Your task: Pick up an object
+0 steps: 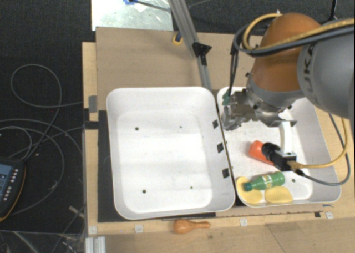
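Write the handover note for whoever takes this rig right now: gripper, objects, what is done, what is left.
Gripper: low at the far left corner of the right bin, beside its wall. I cannot tell whether it holds anything.
Objects: the orange object lies mid-bin. The green bottle lies on its side near the front edge, with the yellow pieces next to it. A brown-orange item lies on the bench, outside and in front of the left bin.
Done: no pick confirmed.
Left: grasp one object and lift it.
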`<state>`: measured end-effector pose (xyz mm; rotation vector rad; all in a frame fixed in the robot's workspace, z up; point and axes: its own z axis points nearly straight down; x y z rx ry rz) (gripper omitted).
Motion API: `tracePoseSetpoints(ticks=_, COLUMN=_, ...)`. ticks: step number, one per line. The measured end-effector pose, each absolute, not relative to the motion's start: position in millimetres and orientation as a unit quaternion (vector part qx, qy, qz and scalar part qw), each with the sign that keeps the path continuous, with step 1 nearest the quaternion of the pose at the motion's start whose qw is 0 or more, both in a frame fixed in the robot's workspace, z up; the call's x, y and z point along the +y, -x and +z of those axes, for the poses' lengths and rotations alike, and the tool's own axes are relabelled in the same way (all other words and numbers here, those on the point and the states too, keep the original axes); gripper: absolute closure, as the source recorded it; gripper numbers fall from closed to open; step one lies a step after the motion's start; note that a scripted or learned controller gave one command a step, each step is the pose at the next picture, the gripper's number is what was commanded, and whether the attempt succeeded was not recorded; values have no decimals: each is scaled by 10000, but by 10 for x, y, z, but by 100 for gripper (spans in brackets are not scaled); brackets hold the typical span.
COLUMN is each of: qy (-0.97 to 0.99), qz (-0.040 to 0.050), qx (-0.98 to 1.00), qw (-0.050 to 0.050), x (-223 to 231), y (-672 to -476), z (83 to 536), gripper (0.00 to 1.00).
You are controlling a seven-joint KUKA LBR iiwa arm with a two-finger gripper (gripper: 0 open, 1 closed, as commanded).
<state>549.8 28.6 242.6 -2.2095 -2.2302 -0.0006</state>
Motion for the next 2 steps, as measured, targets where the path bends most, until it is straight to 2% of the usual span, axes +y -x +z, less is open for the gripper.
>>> tracePoseSetpoints(ticks=1, qy=7031, qz=-7, qx=-7111, qw=13, x=815, y=-5406, z=2433, gripper=100)
tracePoseSetpoints(ticks=2, qy=7059, qz=-5, qx=-7083, qw=2, x=776, y=-5413, z=2436, gripper=0)
